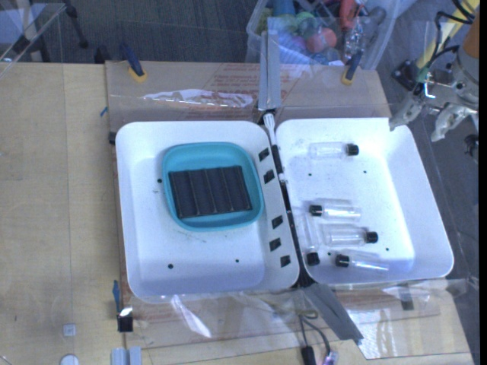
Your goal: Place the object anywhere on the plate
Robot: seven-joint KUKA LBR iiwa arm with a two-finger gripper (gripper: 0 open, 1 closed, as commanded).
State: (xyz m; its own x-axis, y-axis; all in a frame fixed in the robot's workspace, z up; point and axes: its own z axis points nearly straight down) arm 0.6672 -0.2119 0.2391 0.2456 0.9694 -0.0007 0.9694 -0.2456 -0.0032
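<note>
Seen from the fixed overhead camera, two shallow white bins sit side by side on a wooden bench. The left bin (137, 204) carries a teal plate (209, 185) with a dark ribbed insert (209, 191) lying across its middle. The right bin (396, 173) holds the task's objects, several clear vials with black caps: one vial (332, 150) lies alone near the far wall, another (331, 210) rests toward the bin's middle, a third (350, 237) lies just below it, and a fourth (359, 262) sits close to the near wall, with a loose black cap (312, 258) near the divider. None of them touches the plate. At the frame's upper right, outside the right bin and beyond its far corner, the gripper (426, 112) hangs above the bench edge; whether its fingers are parted or closed cannot be told from this angle. A clear tub of coloured items (327, 10) stands behind the bins.
</note>
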